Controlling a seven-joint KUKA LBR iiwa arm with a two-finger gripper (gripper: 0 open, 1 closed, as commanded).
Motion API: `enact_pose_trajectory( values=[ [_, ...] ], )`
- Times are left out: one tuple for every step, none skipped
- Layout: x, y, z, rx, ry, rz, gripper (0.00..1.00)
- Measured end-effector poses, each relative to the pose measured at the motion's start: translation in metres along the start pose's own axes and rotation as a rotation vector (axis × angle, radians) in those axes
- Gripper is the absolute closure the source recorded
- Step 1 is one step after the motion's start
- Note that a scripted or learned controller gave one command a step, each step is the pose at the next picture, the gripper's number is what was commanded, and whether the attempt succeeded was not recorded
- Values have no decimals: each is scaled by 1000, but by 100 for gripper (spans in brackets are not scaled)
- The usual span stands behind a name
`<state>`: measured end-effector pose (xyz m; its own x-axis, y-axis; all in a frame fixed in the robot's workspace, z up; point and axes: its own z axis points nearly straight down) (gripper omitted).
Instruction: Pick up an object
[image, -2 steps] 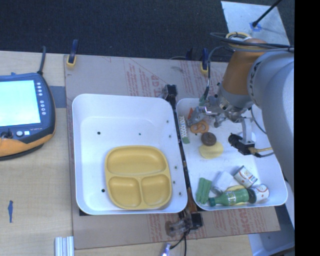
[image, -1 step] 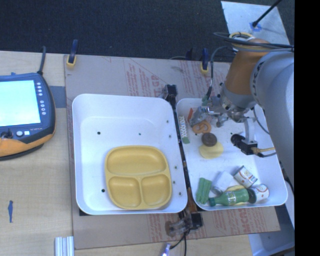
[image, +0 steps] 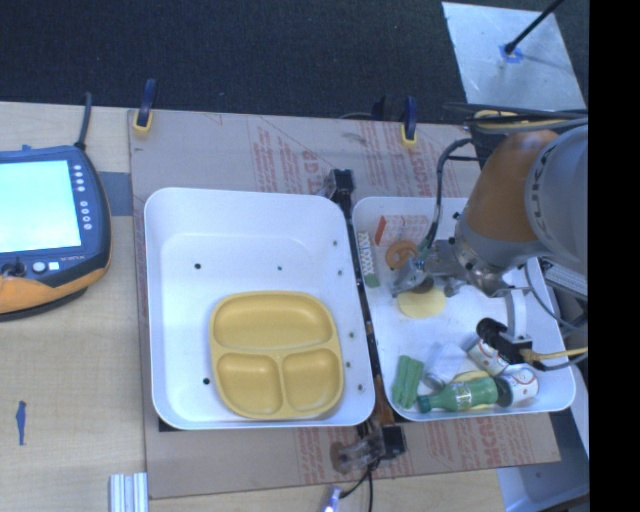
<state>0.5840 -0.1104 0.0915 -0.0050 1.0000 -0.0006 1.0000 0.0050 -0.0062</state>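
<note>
The pale yellow round piece (image: 422, 303) lies mid right bin (image: 560, 395), just under the gripper (image: 418, 281); whether it's open or clamped I cannot tell. I'd drop straight down, centred, clear of the orange bit (image: 402, 253) beyond and green bottle (image: 462, 395) nearer

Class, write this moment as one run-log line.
arm: over right white bin | pincer: low by pale yellow round object | lift: not yet | left bin: yellow three-compartment plastic tray
</note>
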Motion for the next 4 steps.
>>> enact_pose_trajectory(
  values=[
    [13,72,-1,-4,2,2,0],
    [12,72,-12,-1,2,-1,100],
    [90,20,-102,-3,2,0,100],
    [95,1,-125,0,3,2,100]
  ],
)
